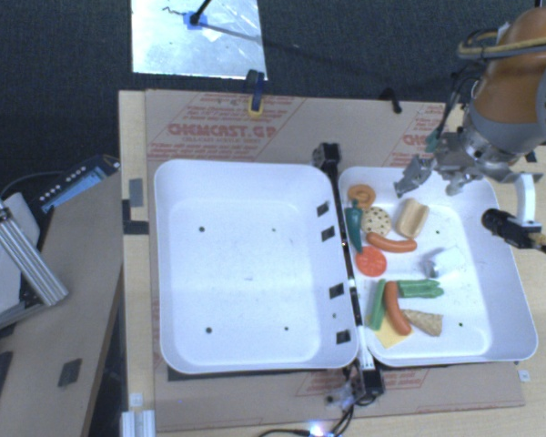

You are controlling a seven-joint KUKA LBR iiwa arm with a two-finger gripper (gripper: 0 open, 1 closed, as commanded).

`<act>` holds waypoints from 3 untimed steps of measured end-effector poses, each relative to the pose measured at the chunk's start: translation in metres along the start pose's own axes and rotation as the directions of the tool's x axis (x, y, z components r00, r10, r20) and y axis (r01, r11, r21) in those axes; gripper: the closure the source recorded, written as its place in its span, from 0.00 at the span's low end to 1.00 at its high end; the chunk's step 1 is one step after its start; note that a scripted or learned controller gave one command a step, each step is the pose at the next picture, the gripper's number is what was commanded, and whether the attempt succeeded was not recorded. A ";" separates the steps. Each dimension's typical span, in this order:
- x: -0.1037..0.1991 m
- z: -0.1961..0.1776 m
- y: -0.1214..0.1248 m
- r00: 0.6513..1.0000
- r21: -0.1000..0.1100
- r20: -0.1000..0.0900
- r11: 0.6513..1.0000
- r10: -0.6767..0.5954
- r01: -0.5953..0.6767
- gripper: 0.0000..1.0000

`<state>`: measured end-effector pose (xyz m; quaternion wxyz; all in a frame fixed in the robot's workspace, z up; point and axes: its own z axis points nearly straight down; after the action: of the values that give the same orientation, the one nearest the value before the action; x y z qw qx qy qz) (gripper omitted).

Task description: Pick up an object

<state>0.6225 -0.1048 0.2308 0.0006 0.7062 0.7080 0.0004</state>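
The right bin (505, 280) holds several toy foods. Among them are a tan bread roll (411, 217), a speckled cookie (377, 219), an orange ring (360, 194), a red disc (371, 262), two orange sausages (391, 242) (396, 306), green pieces (420, 289) and a small grey item (431, 265). My gripper (433, 180) hangs over the bin's far edge, just above and behind the bread roll. It is open, its two fingers are spread apart and nothing sits between them.
The left bin (164, 244) lies beside the right one, with a black hinged divider (341, 244) between them. A yellow wedge (391, 336) and a tan slice (423, 321) lie near the right bin's front. A black fixture (505, 226) sticks in at the right.
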 end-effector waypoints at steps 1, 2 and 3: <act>-0.023 0.055 -0.063 1.000 0.005 -0.001 1.000 0.004 -0.004 0.00; 0.004 0.150 -0.072 1.000 0.004 -0.002 1.000 -0.001 0.001 0.00; 0.003 0.133 -0.068 1.000 -0.007 -0.001 1.000 0.001 -0.001 1.00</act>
<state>0.5545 -0.1019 0.0974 0.0026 0.7064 0.7078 0.0032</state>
